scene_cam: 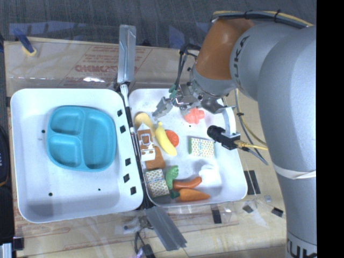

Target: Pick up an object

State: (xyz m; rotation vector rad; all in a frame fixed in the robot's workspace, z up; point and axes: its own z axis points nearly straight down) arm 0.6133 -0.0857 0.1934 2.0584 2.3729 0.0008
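While the gripper (pixel 171 102) hangs over the right bin (pixel 236 183), nothing is picked up yet.
I cannot tell its grip; the banana (pixel 165 138) and carrot (pixel 193 195) lie untouched.

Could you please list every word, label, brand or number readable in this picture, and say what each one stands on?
"KUK": white letters at the bottom of the grey arm, cut off by the picture's lower edge.
Dark lettering runs along the arm's casing beside the orange band: too foreshortened to read.
Red print on the sheet behind the bins: too blurred to read.
White markings on the brown box in the right bin: not legible.
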